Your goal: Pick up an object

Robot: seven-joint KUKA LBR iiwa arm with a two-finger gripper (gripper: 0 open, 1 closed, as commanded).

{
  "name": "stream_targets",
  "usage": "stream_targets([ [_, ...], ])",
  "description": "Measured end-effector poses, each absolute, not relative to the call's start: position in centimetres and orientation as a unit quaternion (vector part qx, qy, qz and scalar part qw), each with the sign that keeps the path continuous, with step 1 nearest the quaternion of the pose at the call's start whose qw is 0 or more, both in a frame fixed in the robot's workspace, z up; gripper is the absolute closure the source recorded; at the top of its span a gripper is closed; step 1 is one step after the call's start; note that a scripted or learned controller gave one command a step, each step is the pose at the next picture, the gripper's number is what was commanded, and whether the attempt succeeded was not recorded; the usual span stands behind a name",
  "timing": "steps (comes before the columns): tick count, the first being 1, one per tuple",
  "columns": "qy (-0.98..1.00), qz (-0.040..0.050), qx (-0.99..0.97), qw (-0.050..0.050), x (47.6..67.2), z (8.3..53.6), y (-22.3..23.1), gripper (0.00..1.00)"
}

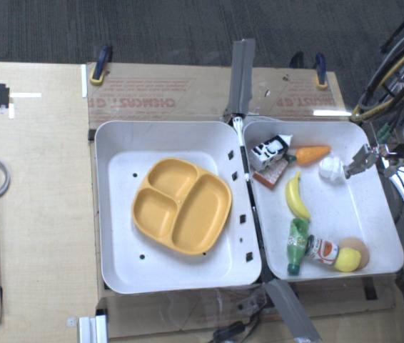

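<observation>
1. Objects for picking lie in the right bin (384, 213): a white crumpled lump (331, 168) near its upper right, an orange carrot (311, 153) just left of and above it, a black-and-white carton (270, 149) at the upper left leaning over a brown packet (272, 171), a yellow banana (296, 197) in the middle, a green bottle (296, 244) below the banana, and a red-and-white can (322, 249) touching a yellow lemon (347, 260) and a tan round thing (355, 247) at the lower right.
2. The hand (355, 163) reaches in over the right bin's right rim, its grey tip pointing left and lying just beside the white lump; whether they touch, or whether the hand is spread or pressed together, I cannot tell.
3. The left bin (116, 191) holds a yellow divided plate (181, 205) with three compartments, tilted in plan and near the middle.
4. Both bins sit on a counter (31, 163) of pale wood, with brown cardboard (159, 91) behind them held by blue clamps (103, 59).
</observation>
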State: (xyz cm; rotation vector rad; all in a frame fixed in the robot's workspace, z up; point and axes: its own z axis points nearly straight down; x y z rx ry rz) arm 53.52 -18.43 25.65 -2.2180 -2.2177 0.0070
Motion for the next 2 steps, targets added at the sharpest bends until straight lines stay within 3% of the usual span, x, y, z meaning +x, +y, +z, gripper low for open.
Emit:
stream_targets([
  [1, -0.735, 0.0021, -0.678, 0.002, 54.8, 11.7, -14.7, 0.00],
  [2, -0.695, 0.0023, -0.719, 0.002, 54.8, 8.8, -10.8, 0.00],
])
